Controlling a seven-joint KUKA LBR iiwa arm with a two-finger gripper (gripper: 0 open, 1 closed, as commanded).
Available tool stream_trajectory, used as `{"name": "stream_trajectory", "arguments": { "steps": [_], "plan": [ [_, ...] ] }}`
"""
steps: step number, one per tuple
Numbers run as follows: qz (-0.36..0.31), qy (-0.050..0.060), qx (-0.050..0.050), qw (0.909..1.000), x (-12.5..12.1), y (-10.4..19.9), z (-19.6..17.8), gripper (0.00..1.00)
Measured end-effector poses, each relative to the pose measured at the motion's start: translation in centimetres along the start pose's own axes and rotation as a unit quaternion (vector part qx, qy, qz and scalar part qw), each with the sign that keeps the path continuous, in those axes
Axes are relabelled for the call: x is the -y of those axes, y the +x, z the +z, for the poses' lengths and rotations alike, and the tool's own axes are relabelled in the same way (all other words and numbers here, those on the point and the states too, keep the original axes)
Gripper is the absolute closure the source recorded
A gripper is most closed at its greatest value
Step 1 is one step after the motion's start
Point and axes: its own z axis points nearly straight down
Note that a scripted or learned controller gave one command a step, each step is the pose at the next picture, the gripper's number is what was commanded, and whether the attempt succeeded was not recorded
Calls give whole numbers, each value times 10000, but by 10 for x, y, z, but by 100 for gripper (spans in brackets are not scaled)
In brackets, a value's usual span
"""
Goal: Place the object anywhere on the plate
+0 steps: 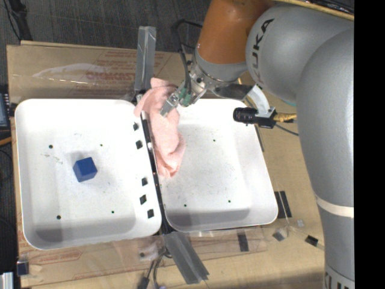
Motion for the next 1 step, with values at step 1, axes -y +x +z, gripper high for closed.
{"name": "stream_trajectory", "arguments": {
  "steps": [1],
  "plan": [
    [-2003,2,2,9797,-22,38,2,100]
  ]
}}
